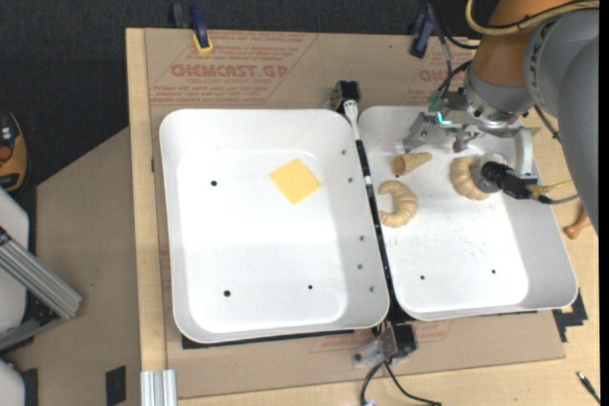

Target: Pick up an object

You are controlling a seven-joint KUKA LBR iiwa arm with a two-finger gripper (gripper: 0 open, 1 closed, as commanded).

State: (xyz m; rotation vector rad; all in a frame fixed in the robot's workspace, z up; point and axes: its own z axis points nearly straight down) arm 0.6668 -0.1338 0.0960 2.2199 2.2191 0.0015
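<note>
You see gripper [440, 134] low over right bin [533, 271], far end; jaws spread, pinching nothing. Small tan piece [412, 163] just below it, curved croissant [399, 202] nearer you.

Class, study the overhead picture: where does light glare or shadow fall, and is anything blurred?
Camera view: even light; the left bin is bright white, mildly washed out toward its lower half; the yellow square stays crisp; soft shadows sit under the gripper in the right bin; the croissant is slightly soft.
</note>
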